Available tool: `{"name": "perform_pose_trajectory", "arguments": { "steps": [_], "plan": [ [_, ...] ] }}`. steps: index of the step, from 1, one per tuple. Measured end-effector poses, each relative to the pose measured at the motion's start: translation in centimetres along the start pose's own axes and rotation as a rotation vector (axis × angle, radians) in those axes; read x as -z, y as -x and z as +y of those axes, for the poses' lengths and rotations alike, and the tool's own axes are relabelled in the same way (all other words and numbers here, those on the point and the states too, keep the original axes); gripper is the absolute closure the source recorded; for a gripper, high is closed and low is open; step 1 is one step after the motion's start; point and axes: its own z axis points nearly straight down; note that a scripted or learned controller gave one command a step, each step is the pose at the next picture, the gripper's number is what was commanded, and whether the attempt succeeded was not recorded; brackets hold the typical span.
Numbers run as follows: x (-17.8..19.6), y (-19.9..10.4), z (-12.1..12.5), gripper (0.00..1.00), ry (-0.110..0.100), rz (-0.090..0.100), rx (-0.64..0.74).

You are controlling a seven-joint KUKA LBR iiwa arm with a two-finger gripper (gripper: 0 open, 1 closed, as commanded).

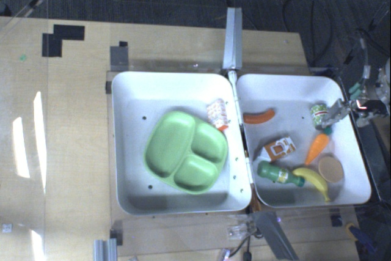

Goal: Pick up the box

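Note:
The box [280,148] is small, brown and white, and lies tilted near the middle of the right bin [360,159]. My gripper [336,111] hangs over the bin's far right side, close to a small green can [317,113]. It is up and to the right of the box, well apart from it, with a carrot [317,148] lying between them. Nothing is visibly held.
Around the box lie a sausage [259,115], a green bottle [272,172], a banana [313,180] and a brown round lid [330,169]. The left bin [128,131] holds a green divided plate [186,151] and a small packet [217,113].

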Motion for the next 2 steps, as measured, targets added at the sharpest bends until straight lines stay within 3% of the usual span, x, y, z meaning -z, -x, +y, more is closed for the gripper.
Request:
{"name": "perform_pose_trajectory", "arguments": {
  "steps": [1,2],
  "plan": [
    [-10.8,-4.5,3.5,0.0,-0.001,0.001,0.007],
    [-19.1,-7.2,8.2,0.0,0.008,0.001,-0.122]
  ]
}}
